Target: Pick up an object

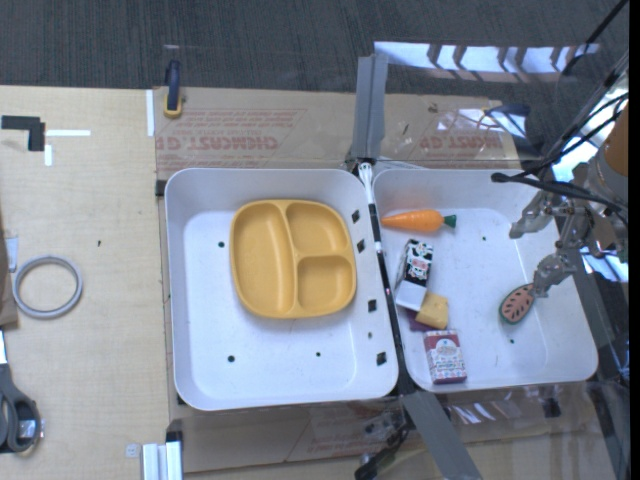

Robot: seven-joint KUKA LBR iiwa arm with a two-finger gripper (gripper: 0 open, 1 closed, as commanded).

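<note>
The right bin (480,373) holds an orange carrot (415,221), a small black-and-white carton (415,273), a yellow cheese wedge (434,312), a red box (444,356) and a watermelon slice (516,304). My gripper (533,255) hangs over the bin's right side, just above and right of the watermelon slice. It is open, with nothing between its two fingers. The lower fingertip (546,278) ends close to the slice's upper edge. The other items lie well to the gripper's left.
A yellow divided plate (293,258) lies in the left bin (200,368). On the wooden bench to the left are a grey tape ring (45,286) and scissors (15,420). A grey post (368,108) stands behind the wall between the bins.
</note>
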